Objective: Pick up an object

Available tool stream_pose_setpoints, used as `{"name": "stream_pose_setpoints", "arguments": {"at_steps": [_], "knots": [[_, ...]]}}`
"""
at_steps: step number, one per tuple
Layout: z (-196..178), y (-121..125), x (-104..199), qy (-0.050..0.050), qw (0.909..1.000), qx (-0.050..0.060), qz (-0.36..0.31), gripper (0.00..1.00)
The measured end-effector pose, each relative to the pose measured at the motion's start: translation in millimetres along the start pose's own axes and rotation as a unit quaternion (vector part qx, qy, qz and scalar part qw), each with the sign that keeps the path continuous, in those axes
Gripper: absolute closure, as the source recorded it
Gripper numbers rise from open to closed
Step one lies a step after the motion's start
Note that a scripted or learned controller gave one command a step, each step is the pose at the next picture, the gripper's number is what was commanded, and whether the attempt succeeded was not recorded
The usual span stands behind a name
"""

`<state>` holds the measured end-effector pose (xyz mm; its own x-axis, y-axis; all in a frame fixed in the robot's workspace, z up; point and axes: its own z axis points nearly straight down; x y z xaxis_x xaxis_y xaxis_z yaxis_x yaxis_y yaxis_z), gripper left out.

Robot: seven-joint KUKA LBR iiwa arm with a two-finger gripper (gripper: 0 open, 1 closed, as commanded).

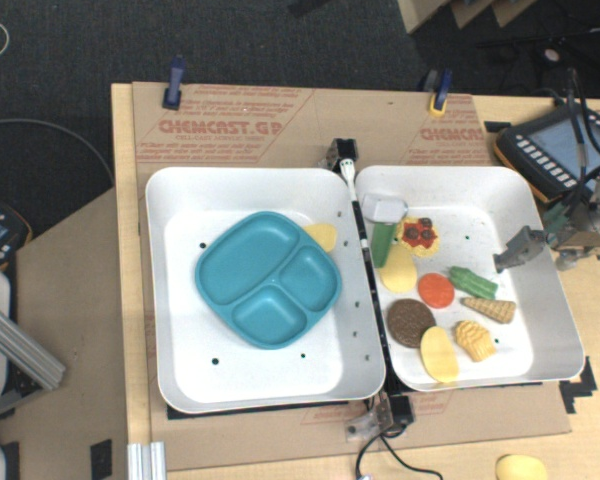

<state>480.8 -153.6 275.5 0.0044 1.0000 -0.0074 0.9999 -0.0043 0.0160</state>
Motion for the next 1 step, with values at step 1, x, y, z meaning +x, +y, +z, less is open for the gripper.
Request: {"name": "stream_pose_setpoints", "arguments": {"at_steps": [1], "knots": [[-264.5,3.2,33.2,0.001,1.0,-0.003,-0.004,0.0]]}}
